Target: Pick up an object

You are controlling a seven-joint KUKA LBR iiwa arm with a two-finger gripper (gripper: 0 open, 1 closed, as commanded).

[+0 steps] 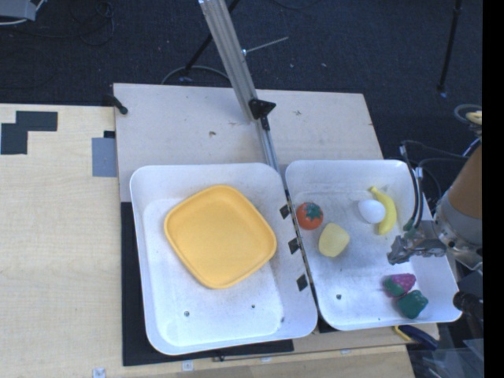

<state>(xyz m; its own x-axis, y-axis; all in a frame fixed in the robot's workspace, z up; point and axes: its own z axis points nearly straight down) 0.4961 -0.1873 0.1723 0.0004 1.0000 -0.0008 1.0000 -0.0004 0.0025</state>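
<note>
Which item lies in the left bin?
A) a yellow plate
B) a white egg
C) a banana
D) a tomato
A: the yellow plate lies alone in the left bin, while the banana, egg and tomato all sit in the right bin.

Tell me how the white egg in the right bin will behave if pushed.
The white egg looks round and smooth, so it would probably roll rather than slide. It lies against the banana, which may stop it on that side. Its smooth surface could slip from a pinch.
</note>
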